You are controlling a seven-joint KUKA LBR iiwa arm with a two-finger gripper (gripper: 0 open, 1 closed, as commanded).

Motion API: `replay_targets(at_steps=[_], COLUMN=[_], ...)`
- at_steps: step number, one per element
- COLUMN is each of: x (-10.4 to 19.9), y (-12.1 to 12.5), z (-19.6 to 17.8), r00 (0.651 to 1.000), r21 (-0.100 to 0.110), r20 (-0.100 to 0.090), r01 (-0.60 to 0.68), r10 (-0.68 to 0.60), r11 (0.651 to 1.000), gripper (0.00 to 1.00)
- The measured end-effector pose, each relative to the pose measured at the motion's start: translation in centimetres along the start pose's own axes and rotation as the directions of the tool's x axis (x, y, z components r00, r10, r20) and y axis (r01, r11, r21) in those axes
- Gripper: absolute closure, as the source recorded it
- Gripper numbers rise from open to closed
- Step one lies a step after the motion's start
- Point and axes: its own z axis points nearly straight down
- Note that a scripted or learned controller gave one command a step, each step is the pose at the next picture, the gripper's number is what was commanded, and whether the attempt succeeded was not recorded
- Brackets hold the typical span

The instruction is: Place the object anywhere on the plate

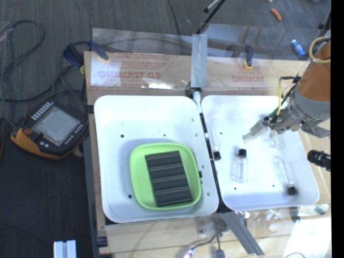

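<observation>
Here the gripper (pixel 271 127) hangs over the upper part of the right bin (pixel 301 195), at about two o'clock in the view, below the grey arm (pixel 314 90) with its orange band. Whether it is open or closed I cannot tell; nothing shows clearly in its grasp.

Below it, towards seven o'clock, lies a clear vial with a black cap (pixel 238 164), near the bin's middle. Towards five o'clock lies a second clear vial (pixel 285 176), capped at its lower end. A third tube-like piece (pixel 214 144) lies along the bin's left wall, by the divider.

Across at nine o'clock sits the left bin (pixel 107 144), and in it the green plate (pixel 138 165), already bearing a dark ribbed block (pixel 169 178).

Judging from this, the pick is the step in hand: no vial is on the plate yet. The next move likely calls for a descent onto one vial, a firm closing across its round body, which may roll, then a carry leftwards over the divider.

Red lettering runs along the cardboard (pixel 140 74) behind the bins, too faint to read. A teach pendant (pixel 51 130) lies on the floor at far left.
</observation>
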Motion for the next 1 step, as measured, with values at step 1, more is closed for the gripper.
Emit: replay_targets(at_steps=[1], x=[5.31], y=[1.34], z=[-1.14], r00=[0.981], r21=[0.001], r20=[0.002], r01=[0.196], r10=[-0.196], r11=[0.981], gripper=[0.0])
